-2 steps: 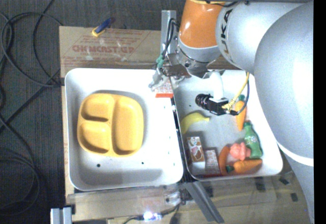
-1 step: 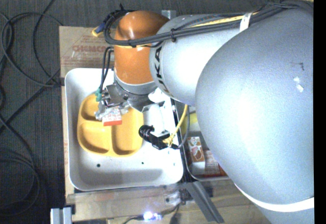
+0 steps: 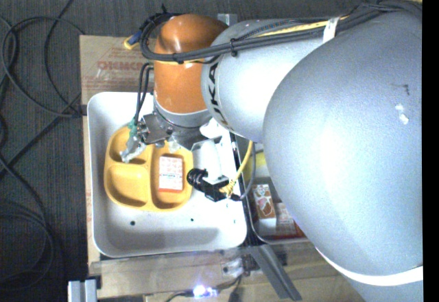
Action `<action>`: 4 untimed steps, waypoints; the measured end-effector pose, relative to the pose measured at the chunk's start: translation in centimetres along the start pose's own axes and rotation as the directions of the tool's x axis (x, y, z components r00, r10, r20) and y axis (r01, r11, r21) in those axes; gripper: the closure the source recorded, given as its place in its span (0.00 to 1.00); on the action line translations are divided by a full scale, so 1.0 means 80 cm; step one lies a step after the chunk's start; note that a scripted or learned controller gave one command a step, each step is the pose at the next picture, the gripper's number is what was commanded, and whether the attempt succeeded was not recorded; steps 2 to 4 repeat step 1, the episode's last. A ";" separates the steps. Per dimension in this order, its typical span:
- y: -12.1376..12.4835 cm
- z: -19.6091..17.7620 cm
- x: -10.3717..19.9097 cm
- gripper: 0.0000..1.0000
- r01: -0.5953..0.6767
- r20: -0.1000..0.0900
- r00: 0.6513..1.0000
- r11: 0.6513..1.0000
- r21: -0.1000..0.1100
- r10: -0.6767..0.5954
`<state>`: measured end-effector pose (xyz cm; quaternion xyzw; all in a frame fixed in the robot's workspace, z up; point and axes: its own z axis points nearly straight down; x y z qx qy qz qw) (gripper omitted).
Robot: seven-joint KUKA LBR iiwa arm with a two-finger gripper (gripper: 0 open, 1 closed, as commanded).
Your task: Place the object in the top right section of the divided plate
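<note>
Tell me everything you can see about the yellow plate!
The yellow divided plate looks like smooth plastic, rounded, with raised ridges splitting it into sections. It lies flat in the left white bin, toward the bin's left side. A small flat packet with reddish print rests in its lower right section. The arm's wrist covers the plate's top part, and the gripper hangs over its upper left area.

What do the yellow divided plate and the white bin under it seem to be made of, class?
Yellow divided plate: probably moulded plastic, smooth and slightly glossy, with rounded section walls and even colour. White bin: likely plastic too, judging by its rounded corners and soft matte sheen, though painted metal cannot be ruled out.
</note>
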<state>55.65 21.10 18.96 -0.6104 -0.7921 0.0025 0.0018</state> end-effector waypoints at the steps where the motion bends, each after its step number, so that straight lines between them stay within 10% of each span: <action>1: -0.057 0.098 0.025 0.00 0.104 0.000 0.995 0.994 -0.028 -0.104; 4: -0.057 0.098 0.025 0.00 0.104 0.000 0.995 0.994 -0.028 -0.104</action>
